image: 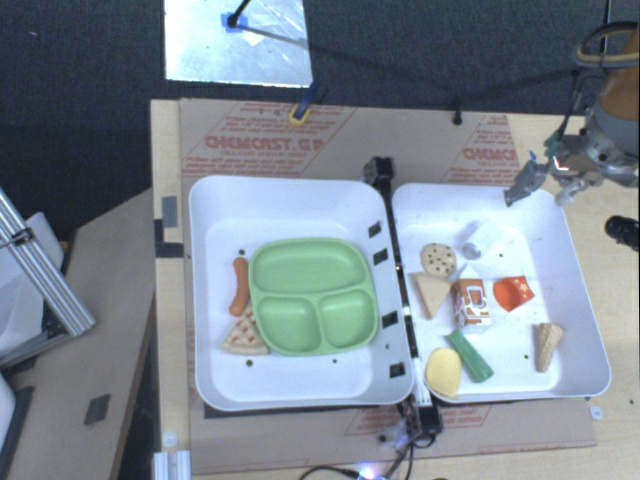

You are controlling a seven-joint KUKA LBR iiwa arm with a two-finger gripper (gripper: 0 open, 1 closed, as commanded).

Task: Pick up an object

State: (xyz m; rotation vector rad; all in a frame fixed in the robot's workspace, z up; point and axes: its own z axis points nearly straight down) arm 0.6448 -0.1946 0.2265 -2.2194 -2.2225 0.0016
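Camera view showed the pickable objects lying loose in the right bin [585, 298], none of them between the gripper's fingers. A round chocolate-chip cookie [438, 259] lay near the bin's left wall, and just below it sat a pale wedge like a slice of cheese or bread [431, 294], touching or nearly touching a small orange-and-white carton [472, 303] on its right. Beside the carton, toward the right, lay a crumpled red-orange packet [514, 292]. Below the carton a green stick-shaped piece [469, 356] ran on a slant, its lower left end just beside a yellow lemon-like lump [444, 371] at the bin's front left corner. An ice-cream cone [546, 345] lay apart from these near the front right, and a small pale greyish thing [470, 251], too faint to name, rested above the carton. The gripper [545, 178] hung over the right bin's far right corner, well apart from all these items, its two fingers spread open with nothing between them; the grey arm [612, 98] with its orange band rose behind it at the right edge. In the left bin [215, 268] a green divided plate [311, 295] sat in the middle, with a sausage [240, 284] upright along its left side and a waffle-patterned triangle [244, 336] just below that, touching the plate's lower left rim. Both bins stood on a cardboard sheet [260, 138].
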